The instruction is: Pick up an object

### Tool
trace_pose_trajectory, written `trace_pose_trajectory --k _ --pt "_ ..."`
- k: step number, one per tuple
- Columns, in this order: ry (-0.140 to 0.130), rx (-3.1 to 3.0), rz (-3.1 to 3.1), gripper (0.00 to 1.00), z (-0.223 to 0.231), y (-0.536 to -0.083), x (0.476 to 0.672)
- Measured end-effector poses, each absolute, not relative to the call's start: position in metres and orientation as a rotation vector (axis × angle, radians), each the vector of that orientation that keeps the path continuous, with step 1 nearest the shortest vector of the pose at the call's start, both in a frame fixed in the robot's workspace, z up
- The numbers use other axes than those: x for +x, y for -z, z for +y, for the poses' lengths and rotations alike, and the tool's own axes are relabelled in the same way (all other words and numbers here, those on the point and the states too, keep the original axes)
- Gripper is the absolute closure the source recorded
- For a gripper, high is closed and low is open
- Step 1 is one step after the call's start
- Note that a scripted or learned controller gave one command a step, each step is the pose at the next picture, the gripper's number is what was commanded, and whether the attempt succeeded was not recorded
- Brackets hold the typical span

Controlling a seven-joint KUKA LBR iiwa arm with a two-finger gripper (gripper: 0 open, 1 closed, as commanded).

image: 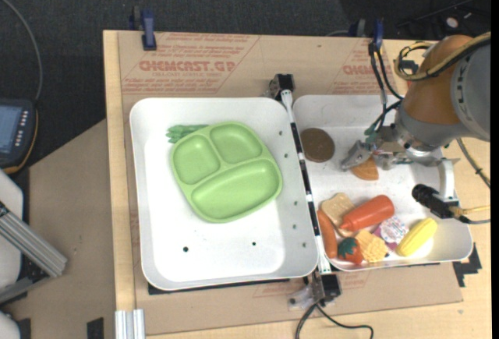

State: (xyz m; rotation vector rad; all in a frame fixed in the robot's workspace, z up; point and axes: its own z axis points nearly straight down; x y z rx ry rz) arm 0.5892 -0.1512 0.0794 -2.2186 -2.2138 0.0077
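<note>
Grey two-finger gripper (360,157) at right bin's upper middle, above small orange plastic wedge (365,171); finger state: cannot tell. Wedge likely light, rigid, slick; pinch across narrow sides.

The grey arm (460,96) reaches in from the right edge of the camera view, its thick rounded body sloping down and to the left, with the orange band (433,80) curving over its upper side just above the wrist. Below the band the wrist narrows to a pale metal collar and bends leftward, ending in the pincer (360,157), which sits low and points left and slightly downward. Dark cables loop along the upper side of the arm and run down beside the wrist to the pincer's base.
</note>
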Motion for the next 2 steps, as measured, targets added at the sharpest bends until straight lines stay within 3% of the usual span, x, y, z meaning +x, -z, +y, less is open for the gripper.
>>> trace_pose_trajectory --k 1,2 --pt "0.002 -2.224 -2.222 1.00 -0.150 -0.095 0.592" --pt "0.012 -2.212 -2.235 1.00 -0.033 -0.190 0.572"
